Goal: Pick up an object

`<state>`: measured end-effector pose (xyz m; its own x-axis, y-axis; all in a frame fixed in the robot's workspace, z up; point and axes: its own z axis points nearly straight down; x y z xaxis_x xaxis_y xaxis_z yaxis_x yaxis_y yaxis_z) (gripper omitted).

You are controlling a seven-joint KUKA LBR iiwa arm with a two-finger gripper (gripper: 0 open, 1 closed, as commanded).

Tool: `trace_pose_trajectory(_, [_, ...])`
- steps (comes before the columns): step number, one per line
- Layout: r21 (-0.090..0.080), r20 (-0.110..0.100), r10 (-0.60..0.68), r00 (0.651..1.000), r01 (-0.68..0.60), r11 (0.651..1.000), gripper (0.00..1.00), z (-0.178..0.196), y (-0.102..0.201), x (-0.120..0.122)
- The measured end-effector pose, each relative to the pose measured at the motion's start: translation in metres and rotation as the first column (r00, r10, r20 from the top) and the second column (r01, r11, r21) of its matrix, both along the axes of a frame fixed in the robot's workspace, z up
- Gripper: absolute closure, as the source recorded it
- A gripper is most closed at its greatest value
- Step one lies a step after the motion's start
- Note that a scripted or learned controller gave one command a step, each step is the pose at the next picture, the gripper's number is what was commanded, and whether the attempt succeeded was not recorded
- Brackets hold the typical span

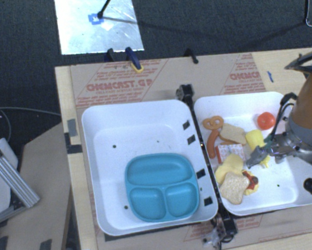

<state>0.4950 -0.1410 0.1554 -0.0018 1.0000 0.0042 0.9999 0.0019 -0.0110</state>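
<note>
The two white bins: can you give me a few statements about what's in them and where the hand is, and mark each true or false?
1. The blue tray lies in the left bin. True.
2. The pretzel lies on the blue tray. False: it lies in the right bin, near its top left.
3. The hand is over the right bin. True.
4. The tomato is green. False: it is red.
5. The toast lies near the right bin's front edge. True.
</note>
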Motion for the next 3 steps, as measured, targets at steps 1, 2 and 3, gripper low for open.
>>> trace_pose_trajectory(1, [0.001,0.008,0.006,1.000,-0.006,1.000,0.00,-0.064,0.049,0.007])
trace_pose_trajectory(2, [-0.004,0.015,0.001,1.000,-0.001,1.000,1.00,-0.050,0.045,0.008])
trace_pose_trajectory(3, [-0.010,0.019,-0.007,1.000,0.007,1.000,1.00,0.015,-0.023,-0.008])
